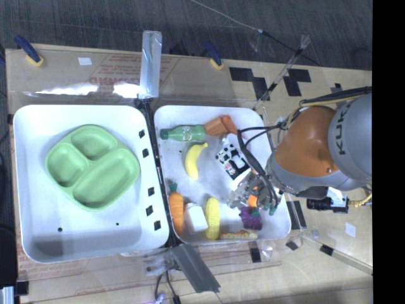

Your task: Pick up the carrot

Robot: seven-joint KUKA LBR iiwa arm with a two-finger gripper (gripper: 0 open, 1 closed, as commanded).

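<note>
Carrot (176,211) lies along right bin's (209,114) left wall, near front corner, beside white block (197,219) and corn cob (213,218). Same bin: banana (193,159), green bottle (184,133), orange piece (221,125), purple grapes (252,218). Left bin (31,170) holds green divided plate (93,166). Gripper (252,195) low over grapes, well apart from carrot; finger state cannot tell, cluttered.

Letters "KU" in dark print on my grey arm (354,135) — the rest of the word cut off at the frame edge, faint reddish print on the cardboard (117,68) behind the bins — too blurred to read
</note>
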